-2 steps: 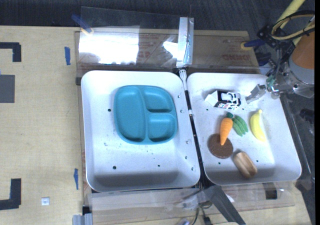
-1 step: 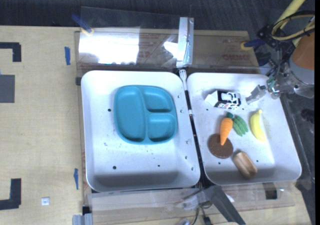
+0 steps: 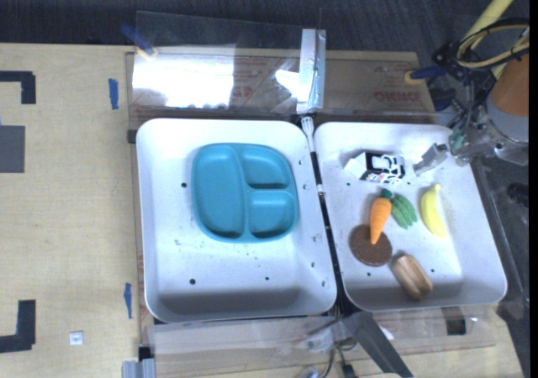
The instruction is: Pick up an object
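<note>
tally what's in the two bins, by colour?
Blue: 1, divided plate
Orange: 1, carrot
Yellow: 1, banana
Brown: 2, round disc, bread roll
Black and white: 1, small toy
Total: 6

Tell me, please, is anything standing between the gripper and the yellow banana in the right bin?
Nothing visible does. The gripper hangs over the right bin near its far right corner, and the banana lies just nearer the camera on bare white floor. The carrot lies to the banana's left, apart from it.

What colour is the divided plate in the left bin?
The divided plate is teal blue, seen clearly in the camera view.
</note>
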Controlling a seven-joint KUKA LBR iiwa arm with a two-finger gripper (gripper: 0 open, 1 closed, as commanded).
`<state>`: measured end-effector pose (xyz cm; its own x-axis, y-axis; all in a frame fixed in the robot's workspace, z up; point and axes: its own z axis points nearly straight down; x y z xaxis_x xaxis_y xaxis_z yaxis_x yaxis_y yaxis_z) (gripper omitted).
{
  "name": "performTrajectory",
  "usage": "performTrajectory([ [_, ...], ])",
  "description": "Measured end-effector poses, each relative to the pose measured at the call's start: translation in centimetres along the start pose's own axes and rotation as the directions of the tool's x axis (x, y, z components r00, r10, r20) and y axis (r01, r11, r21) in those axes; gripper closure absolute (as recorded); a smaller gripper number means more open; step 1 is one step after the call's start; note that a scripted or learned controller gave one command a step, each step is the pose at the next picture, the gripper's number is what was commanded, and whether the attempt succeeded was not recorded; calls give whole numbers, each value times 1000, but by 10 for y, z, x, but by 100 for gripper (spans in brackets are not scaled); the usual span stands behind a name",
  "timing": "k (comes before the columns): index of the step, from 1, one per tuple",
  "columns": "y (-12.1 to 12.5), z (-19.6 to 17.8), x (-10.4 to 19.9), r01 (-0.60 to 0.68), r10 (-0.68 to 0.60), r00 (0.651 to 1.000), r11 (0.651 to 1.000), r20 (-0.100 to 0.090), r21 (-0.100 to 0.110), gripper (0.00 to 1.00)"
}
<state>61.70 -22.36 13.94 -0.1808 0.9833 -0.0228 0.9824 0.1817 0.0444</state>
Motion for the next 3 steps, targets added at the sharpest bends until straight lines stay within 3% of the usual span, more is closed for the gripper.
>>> performTrajectory([
  [1,1,0,-1,97,-97,995,995,6,-5,0],
  [3,-1,1,-3,163,-163,987,987,5,-1,0],
])
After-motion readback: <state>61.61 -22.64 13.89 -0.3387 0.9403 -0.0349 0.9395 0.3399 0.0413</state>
